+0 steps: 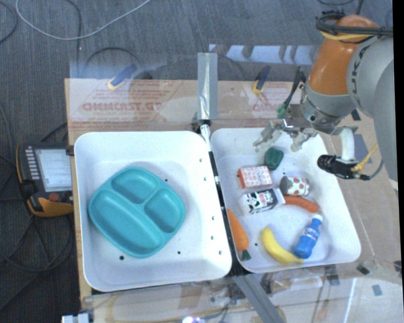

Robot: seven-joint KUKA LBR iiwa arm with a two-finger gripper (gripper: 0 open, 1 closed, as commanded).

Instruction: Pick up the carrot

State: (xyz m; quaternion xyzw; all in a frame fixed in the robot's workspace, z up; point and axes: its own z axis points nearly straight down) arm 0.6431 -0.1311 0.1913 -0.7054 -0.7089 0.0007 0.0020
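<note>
The carrot (238,233), orange with a green stub at its near end, lies along the left wall of the right bin (339,206), close to the front. My gripper (281,141) hangs over the far part of that bin, well behind the carrot and to its right. Its two fingers are spread open with nothing between them. A small dark green object (274,157) sits just below the fingertips.
Between gripper and carrot lie a red carton (255,176) and a black-and-white carton (261,200). A spotted round toy (295,185), an orange sausage-like piece (301,203), a banana (278,247) and a blue bottle (309,236) fill the right side. The left bin (96,148) holds a teal divided plate (136,209).
</note>
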